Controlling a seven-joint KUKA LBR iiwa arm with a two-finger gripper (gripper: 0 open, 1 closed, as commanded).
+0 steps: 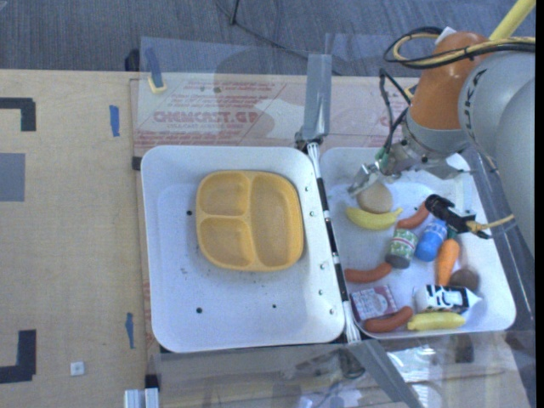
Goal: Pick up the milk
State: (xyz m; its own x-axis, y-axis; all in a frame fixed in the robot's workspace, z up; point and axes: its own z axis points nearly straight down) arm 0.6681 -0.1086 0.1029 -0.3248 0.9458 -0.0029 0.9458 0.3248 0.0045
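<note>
The milk [445, 297], a small white carton with black cow patches, is lying on its side at 5 o'clock in the right bin [501, 253]. A yellow banana [436, 320] is lying just below it, a carrot [447, 262] at its 12, a sausage [388, 320] at its 8. The left bin [170, 253] is holding a yellow divided plate [250, 220]. The tool [371, 177] is hovering at the right bin's 11 o'clock over a potato [375, 199]; whether it is open I cannot tell.
</note>
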